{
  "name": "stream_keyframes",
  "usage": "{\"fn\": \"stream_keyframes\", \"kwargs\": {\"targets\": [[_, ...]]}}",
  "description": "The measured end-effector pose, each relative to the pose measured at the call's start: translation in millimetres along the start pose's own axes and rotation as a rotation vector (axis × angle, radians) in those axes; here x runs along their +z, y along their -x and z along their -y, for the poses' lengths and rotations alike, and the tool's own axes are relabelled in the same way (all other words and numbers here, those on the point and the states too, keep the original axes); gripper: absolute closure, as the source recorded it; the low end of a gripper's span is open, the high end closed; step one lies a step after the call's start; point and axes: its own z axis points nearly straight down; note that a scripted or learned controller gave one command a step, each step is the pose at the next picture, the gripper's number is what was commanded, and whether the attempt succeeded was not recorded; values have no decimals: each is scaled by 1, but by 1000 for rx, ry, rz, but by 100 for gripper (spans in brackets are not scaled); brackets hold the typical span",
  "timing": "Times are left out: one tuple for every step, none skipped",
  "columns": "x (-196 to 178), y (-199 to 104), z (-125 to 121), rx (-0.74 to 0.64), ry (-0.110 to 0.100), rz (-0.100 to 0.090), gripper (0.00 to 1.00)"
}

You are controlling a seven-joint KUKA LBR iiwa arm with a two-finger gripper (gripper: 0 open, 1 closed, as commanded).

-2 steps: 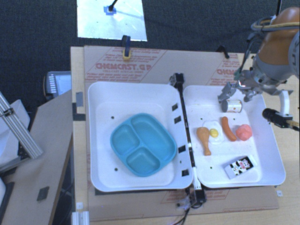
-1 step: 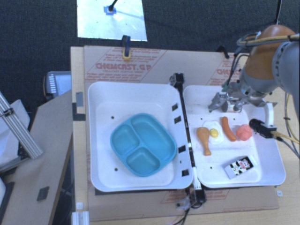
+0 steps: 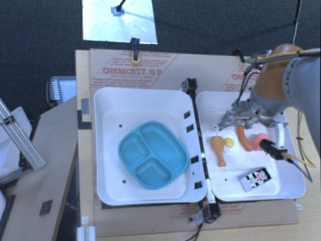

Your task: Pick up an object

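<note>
The camera view looks down on two white bins side by side on a printed cardboard sheet (image 3: 131, 70). The left bin (image 3: 111, 104) holds a blue divided plate (image 3: 153, 154), which lies flat near the bin's middle with three compartments showing. The right bin (image 3: 288, 184) holds all the loose things. A tan toy drumstick (image 3: 218, 148) lies towards the bin's left side with its thick end up and its thin end pointing down the picture. Just beside it, touching or nearly touching its thick end, is a small fried egg (image 3: 228, 142) with a yellow yolk. To the right of the egg lies an orange sausage (image 3: 244, 137), slanted, and just past it sits a round salmon-pink piece (image 3: 259, 140), partly covered on its right. Well apart from these, near the bin's lower edge, a small black-and-white patterned box (image 3: 256, 177) lies at a tilt. The grey arm (image 3: 301, 82), with its orange band (image 3: 273, 79), reaches in from the right over the upper part of the right bin. The gripper (image 3: 224, 123) points down and to the left, and its tip is just above the egg and the drumstick's thick end. Whether the gripper is open or closed cannot be told from this angle, and nothing can be seen held in it.
</note>
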Motion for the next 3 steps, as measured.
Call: {"fn": "stream_keyframes", "kwargs": {"targets": [[-11,0,-2,-1,3,1,100],[-52,3,-4,1,9,2,100],[-111,5,1,0,11,3,100]]}}
